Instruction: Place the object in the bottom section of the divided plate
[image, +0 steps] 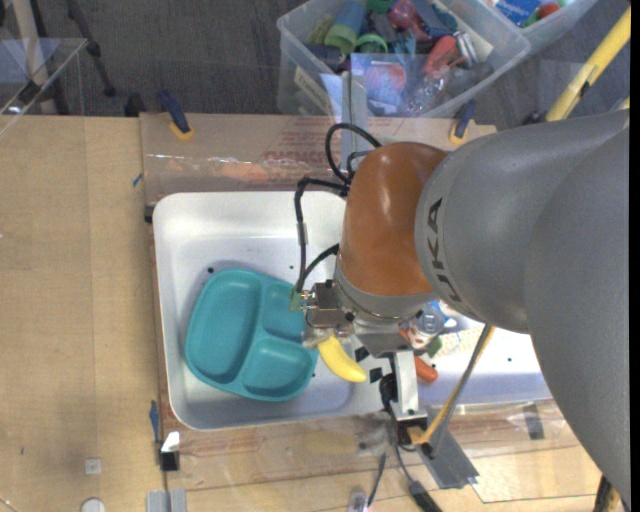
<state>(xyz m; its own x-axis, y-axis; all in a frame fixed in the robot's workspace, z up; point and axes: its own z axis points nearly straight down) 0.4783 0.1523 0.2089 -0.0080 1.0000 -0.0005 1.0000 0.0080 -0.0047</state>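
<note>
The grey arm (530, 220) was extended into the view from the right, its broad upper link filling the right side. The orange band (385, 220) was seen directly above the wrist, bulging toward the camera. Below the band, the wrist flange (350, 310) was pointed downward, with black cables looped up and to the left of it. The gripper (400, 385) was located just beneath and slightly right of the wrist, largely hidden under the arm.

A teal divided plate (243, 337) lies flat, with a yellow banana (341, 362) just beside its right edge.
</note>
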